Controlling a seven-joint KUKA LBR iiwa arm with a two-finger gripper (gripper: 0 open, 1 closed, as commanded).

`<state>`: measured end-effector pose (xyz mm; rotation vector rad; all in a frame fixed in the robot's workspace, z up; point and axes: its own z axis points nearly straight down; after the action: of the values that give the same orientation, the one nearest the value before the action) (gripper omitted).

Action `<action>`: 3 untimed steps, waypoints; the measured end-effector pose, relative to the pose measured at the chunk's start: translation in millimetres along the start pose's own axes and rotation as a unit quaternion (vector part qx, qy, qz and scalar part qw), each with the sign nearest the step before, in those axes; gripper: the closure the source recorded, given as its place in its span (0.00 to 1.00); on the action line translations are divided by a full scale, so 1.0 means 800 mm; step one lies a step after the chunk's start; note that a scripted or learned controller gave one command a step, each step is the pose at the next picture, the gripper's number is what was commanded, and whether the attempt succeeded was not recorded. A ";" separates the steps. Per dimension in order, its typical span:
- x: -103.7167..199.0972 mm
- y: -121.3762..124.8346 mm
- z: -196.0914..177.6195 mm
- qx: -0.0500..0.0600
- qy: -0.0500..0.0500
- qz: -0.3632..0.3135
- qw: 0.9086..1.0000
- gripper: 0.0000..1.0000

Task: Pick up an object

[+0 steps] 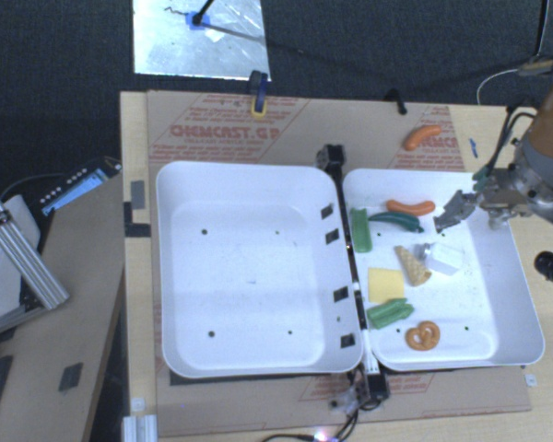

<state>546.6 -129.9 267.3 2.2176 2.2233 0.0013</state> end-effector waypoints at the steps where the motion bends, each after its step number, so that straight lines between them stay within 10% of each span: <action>1: 0.047 -0.026 0.218 0.006 0.002 0.000 1.000 0.00; 2: 0.052 -0.078 0.225 0.003 0.001 0.001 1.000 0.00; 3: 0.052 -0.074 0.211 -0.001 0.000 0.000 1.000 1.00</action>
<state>487.7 -88.7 98.7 2.2174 2.2226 0.0039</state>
